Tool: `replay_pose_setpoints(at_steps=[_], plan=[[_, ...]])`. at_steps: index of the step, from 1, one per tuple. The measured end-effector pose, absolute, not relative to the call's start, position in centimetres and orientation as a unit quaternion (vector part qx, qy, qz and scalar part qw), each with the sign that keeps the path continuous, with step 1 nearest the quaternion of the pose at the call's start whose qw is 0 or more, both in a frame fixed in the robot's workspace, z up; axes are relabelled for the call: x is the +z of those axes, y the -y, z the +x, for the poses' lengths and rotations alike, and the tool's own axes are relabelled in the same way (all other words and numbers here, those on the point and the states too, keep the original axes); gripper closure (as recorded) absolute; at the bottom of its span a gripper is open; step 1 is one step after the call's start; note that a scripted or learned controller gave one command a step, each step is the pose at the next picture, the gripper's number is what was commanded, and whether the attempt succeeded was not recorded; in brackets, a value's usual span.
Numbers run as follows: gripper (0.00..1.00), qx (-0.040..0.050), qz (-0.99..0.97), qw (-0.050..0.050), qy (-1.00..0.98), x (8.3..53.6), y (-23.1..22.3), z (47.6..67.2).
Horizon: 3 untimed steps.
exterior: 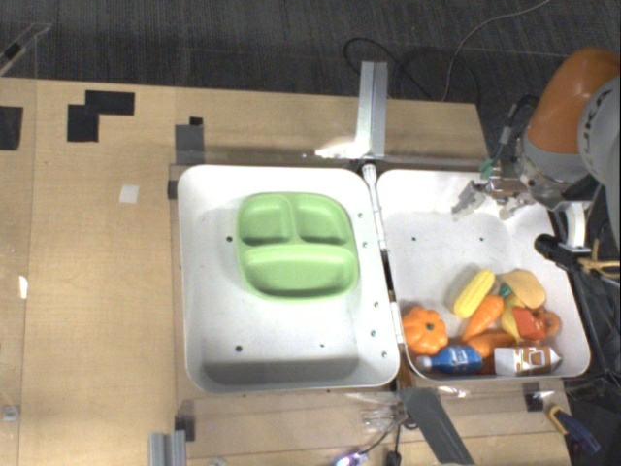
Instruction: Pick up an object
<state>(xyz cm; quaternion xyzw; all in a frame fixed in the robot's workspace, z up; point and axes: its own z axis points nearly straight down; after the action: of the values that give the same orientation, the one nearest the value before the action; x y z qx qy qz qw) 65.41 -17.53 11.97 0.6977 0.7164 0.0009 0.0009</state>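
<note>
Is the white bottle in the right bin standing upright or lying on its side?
Lying on its side. The white bottle stretches lengthwise along the near wall of the right bin, beside the blue bottle.

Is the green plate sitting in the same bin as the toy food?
No, the green plate lies in the left bin, while the toy food is piled in the right bin.

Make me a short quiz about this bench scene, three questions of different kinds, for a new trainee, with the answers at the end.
1. True or false: the green divided plate lies in the left bin.
2. Multiple choice: the toy food pile sits in the right bin's A) far left corner, B) near end, C) far end.
3. Short answer: which item lies just left of the blue bottle, against the divider side?

Key: 1 true. 2 B. 3 the orange pumpkin. The gripper hovers over the far end of the right bin, apart from the pile.
</note>
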Motion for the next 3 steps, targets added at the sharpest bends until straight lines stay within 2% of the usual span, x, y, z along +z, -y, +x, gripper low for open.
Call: replay_pose_setpoints(at_steps=[1, 2, 3], plan=[[0.0, 0.0039, 0.702, 0.005, -0.712, 8.8, 16.4, 59.7], [0.0, 0.0034, 0.629, 0.006, -0.777, 8.9, 20.6, 59.3], [0.0, 0.0039, 0.581, 0.009, -0.814, 9.0, 17.8, 55.0]])
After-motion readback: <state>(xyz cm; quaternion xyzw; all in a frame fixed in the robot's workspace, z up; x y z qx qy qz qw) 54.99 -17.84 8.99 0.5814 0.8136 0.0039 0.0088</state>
